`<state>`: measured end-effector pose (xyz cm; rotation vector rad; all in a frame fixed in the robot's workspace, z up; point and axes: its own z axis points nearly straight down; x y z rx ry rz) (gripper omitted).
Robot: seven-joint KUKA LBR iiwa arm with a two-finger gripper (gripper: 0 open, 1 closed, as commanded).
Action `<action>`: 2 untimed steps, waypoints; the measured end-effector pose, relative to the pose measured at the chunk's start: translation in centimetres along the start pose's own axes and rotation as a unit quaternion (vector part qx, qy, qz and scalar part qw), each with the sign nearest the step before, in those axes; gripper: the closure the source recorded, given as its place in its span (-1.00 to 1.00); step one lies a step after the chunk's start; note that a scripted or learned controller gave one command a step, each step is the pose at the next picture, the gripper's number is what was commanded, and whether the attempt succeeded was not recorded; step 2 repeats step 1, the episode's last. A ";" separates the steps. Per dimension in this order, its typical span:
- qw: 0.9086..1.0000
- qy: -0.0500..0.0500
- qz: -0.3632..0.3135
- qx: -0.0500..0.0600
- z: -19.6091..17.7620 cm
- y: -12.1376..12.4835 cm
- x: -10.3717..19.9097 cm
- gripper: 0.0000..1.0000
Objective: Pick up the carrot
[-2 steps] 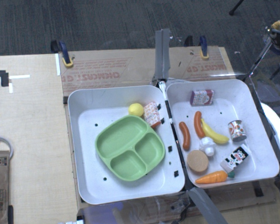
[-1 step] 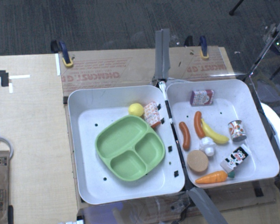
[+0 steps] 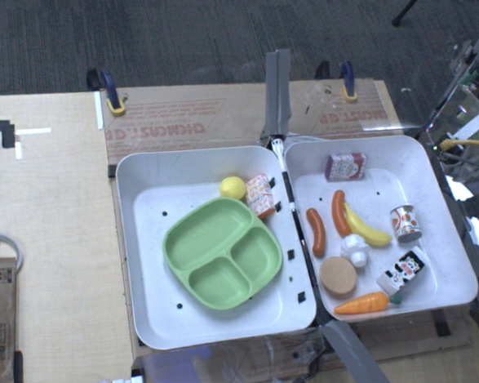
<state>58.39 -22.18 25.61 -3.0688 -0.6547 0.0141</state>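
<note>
Orange tapered plastic carrot [image 3: 362, 304] flat along right white bin [image 3: 442, 213] near wall | beside round tan disc [image 3: 339, 275] | untouched, pick not started | gripper state: cannot tell

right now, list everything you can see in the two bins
plate: 1, green, three compartments, left bin
lemon: 1, yellow, left bin, behind the plate
small carton: 1, red and white, beside the lemon
carrot: 1, orange, right bin, near edge
sausages: 2, red-orange, right bin
banana: 1, yellow
round biscuit: 1, tan
can: 1, white and red
pouch: 1, purple, far side
milk carton: 1, black and white
</note>
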 end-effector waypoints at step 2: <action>0.994 0.001 0.108 0.000 16.3 -0.4 6.4 1.00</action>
